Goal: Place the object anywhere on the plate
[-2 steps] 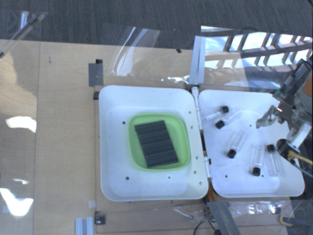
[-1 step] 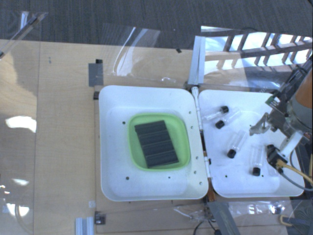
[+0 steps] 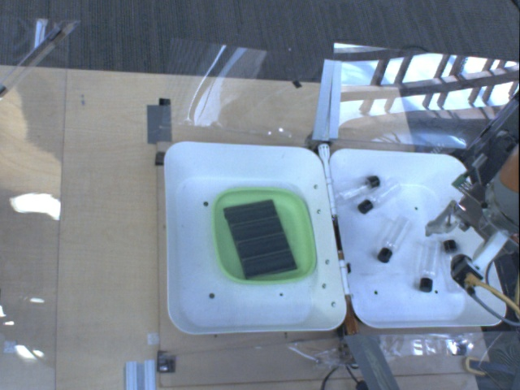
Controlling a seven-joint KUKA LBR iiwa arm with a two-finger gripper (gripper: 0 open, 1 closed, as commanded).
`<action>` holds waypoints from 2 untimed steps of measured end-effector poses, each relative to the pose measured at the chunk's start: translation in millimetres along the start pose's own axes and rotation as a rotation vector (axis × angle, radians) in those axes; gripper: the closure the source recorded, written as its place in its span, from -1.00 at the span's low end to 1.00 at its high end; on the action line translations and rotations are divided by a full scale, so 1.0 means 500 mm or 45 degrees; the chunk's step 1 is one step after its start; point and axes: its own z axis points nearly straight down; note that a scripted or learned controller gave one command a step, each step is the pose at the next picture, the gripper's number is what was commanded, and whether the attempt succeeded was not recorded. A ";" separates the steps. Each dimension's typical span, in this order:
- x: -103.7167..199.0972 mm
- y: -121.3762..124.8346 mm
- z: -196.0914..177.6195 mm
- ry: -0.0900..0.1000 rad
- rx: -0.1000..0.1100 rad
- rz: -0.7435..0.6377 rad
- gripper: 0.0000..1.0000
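Two white bins sit side by side. The left bin (image 3: 187,299) holds a green square plate (image 3: 302,242) with a dark ribbed block (image 3: 259,238) lying on it. The right bin (image 3: 390,315) holds clear vials with black caps (image 3: 391,240), scattered apart. The gripper (image 3: 452,220) hangs at its right side; its opening cannot be told.

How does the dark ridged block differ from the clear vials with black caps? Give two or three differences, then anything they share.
The dark ridged block is opaque, flat and rectangular; the clear vials are see-through, slim and tube-shaped. The block is one piece lying on the green plate in the left bin; the vials lie scattered in the right bin. Both lie flat inside white bins.
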 end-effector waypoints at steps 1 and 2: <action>-0.022 0.023 -0.051 0.001 -0.004 0.101 -1.00; 0.022 -0.019 0.013 0.002 -0.001 0.174 -1.00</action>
